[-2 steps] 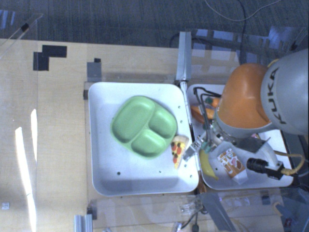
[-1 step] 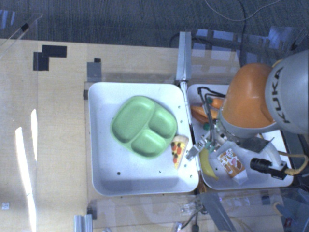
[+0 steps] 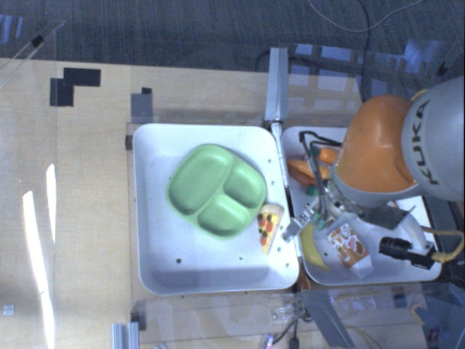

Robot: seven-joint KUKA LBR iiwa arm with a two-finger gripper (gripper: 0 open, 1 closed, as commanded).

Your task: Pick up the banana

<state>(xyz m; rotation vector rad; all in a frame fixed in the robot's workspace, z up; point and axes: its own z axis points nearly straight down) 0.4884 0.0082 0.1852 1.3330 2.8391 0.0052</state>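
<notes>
The gripper (image 3: 314, 217) hangs low over the right bin (image 3: 407, 273); whether it grips anything I cannot tell. The banana (image 3: 312, 244) lies just below it by the bin's left wall, so descend straight. A snack packet (image 3: 347, 244) crowds its right; green plate (image 3: 216, 189) and pizza slice (image 3: 269, 226) sit left

Two white bins stand on the worktop: left bin (image 3: 156, 267), right bin (image 3: 407, 271). One green divided plate (image 3: 216, 189) and one pizza slice toy (image 3: 269, 226) lie in the left bin. In the right bin: one banana (image 3: 312, 246), one orange item (image 3: 301, 169), one printed packet (image 3: 347, 244).
</notes>
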